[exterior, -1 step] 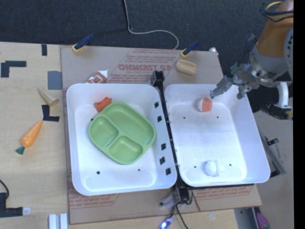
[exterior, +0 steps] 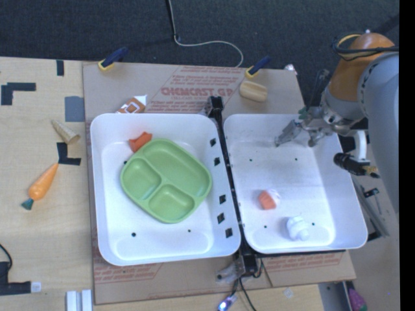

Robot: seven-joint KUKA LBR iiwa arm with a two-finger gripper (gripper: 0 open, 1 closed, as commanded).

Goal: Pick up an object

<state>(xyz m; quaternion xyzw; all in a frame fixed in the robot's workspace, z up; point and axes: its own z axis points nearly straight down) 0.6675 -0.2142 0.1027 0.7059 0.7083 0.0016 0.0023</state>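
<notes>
We look down on a pale wooden bench (exterior: 39, 238) marked with strips of black tape, a brown cardboard sheet (exterior: 188, 86) laid across it, and dark grey carpet (exterior: 259, 11) beyond, where a thin white cable (exterior: 194, 43) trails.

Two shallow white plastic bins sit side by side on the cardboard. The left bin (exterior: 110, 238) holds a green compartmented plastic plate (exterior: 166, 180) with a small orange piece (exterior: 139, 140) just beside its far-left edge. In the right bin (exterior: 337, 232) lie a small orange-and-white block (exterior: 267, 199) near the middle and a small white lumpy object (exterior: 297, 227) near the front wall, the two apart from each other.

The grey two-finger gripper (exterior: 298, 137) hangs over the far part of the right bin, its fingers spread apart with nothing between them, well apart from both objects.

Off the cardboard, an orange toy carrot (exterior: 43, 183) and a tan cone (exterior: 65, 132) lie on the bench at left; a tan rounded block (exterior: 253, 91) sits near the far edge.
</notes>
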